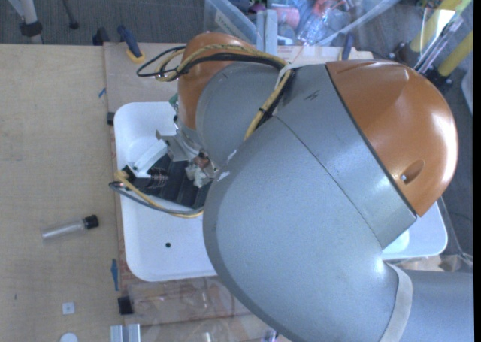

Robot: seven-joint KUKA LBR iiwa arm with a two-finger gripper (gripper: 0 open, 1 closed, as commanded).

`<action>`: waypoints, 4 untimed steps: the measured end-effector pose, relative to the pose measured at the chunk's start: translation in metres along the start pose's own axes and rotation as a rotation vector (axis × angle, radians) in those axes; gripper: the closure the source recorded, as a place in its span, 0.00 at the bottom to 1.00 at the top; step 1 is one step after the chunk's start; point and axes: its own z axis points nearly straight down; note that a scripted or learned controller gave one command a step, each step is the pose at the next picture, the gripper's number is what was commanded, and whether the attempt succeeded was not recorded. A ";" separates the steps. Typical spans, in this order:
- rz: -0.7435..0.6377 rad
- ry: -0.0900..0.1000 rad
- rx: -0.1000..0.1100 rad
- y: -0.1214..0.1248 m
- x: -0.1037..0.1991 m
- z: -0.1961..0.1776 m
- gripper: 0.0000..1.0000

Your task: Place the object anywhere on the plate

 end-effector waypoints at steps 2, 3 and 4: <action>0.282 -0.008 -0.003 0.026 0.029 -0.095 0.00; 0.282 -0.013 -0.002 0.093 -0.007 -0.059 0.00; 0.084 -0.013 0.000 0.034 0.034 0.005 0.00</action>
